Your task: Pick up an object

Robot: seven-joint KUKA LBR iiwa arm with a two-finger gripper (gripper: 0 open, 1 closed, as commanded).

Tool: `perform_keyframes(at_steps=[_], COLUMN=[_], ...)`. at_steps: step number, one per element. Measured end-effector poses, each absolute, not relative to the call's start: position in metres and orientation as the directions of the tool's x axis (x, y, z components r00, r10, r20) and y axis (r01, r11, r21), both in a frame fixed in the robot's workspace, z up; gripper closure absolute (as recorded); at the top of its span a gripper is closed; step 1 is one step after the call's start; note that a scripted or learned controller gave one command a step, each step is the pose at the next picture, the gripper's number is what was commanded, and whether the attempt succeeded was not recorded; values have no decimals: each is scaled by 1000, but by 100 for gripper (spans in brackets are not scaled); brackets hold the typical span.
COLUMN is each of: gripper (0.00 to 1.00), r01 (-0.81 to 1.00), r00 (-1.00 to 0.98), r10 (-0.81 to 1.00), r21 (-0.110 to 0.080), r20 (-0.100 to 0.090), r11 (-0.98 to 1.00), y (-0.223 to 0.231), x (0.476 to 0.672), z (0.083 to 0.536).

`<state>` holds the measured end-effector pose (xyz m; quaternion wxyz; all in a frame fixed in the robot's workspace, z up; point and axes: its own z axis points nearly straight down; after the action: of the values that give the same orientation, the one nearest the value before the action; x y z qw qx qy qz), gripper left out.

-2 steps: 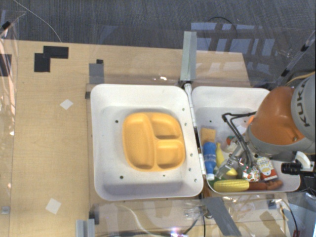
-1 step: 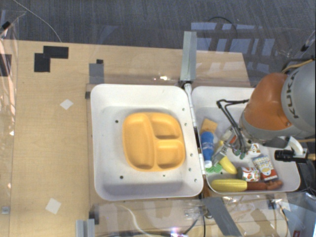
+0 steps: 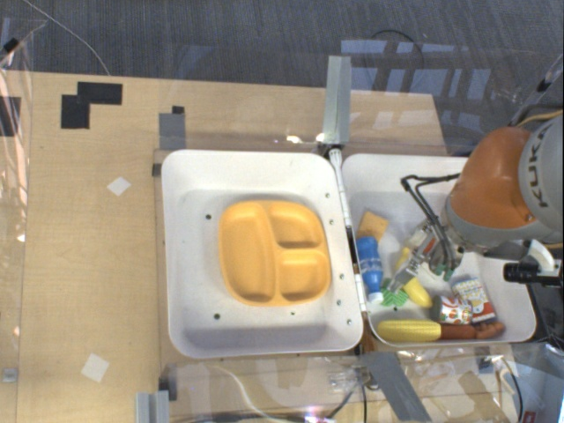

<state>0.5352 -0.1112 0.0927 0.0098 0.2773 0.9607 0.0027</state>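
Down in the right bin [image 3: 388, 179] we see the gripper [image 3: 421, 256], hanging low over a small heap of toy food, with the grey arm [image 3: 507, 196] and its orange band rising behind it toward the right edge. We cannot tell how the gripper is set, since that part is small and cluttered with cables and coloured items, and nothing shows plainly between its tips.

Around the gripper the objects lie close. Just to its left is a blue bottle [image 3: 368, 263], lying along the bin's left wall. Up and to the left of the gripper sits an orange wedge [image 3: 374, 225]. Directly below it, almost touching, are a small yellow piece [image 3: 418, 293] and a green bit [image 3: 396, 299]. Further below, near the bin's front wall, lies a long yellow corn-like item [image 3: 409, 330]. Below and to the right of the gripper we see a red and white packet [image 3: 462, 302], with a brown sausage-like piece [image 3: 471, 330] in front of it.

Well to the left of the gripper, in the left bin [image 3: 189, 263], rests a yellow divided tray [image 3: 273, 252].
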Motion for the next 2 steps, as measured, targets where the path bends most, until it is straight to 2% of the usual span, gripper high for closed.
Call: perform_keyframes(at_steps=[1,2], gripper=[0,0], r01=[692,685], r00=[-722,-728], r10=[692,685], r21=[6,14], r20=[-9,-21], r11=[722,729], y=[-130,-136], x=[594,606], z=[101,236])
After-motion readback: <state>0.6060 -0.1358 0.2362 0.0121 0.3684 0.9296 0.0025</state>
